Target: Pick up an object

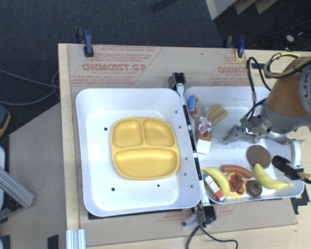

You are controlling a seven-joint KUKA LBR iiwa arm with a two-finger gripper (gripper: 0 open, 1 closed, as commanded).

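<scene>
Trouble from this position would most likely come from crowding, because the gripper [233,134] hangs over a bare patch of the right bin [233,93] with its two fingers spread apart and nothing between them, while the pickable things sit in tight groups around it. Toward the divider from the fingertips lies a small packet [204,129] with a white block [202,147] just below it and tan sticks [215,113] just above; a descent there could pinch two at once or nudge one against the wall. On the arm's side of the fingertips and nearer the camera sits a brown round patty [258,155], flat enough that the fingers may slide over it. Further toward the near rim, a sausage [236,169], two bananas [270,177] [216,175] and a small chocolate doughnut [254,188] lie touching, so a closing grip could push neighbours aside. Across the divider, the yellow divided tray [144,148] rests in the left bin [93,139], well apart from the gripper and too broad for it, judging by its span.
</scene>
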